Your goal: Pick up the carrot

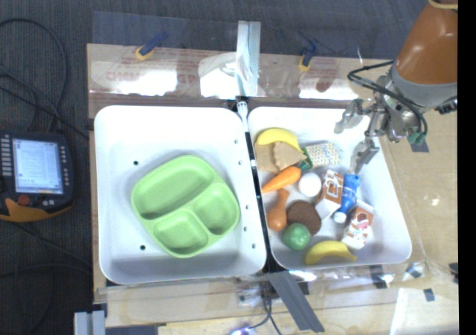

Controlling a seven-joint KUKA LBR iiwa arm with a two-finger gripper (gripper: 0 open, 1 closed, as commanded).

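The carrot [281,178] is orange with a green tip and lies tilted at the left side of the right bin [398,229], among other toy foods. It touches a bread slice [286,153] above it. My gripper [355,140] hangs over the bin's upper right corner, well to the right of the carrot and apart from it. It is open, with nothing between its fingers [363,156].
Around the carrot lie a yellow banana [275,136], a white egg [309,184], an orange drumstick [277,211], a brown round piece [303,213], a green lime [296,236], a blue bottle [348,196] and a second banana [329,251]. The left bin holds a green divided plate [186,205].
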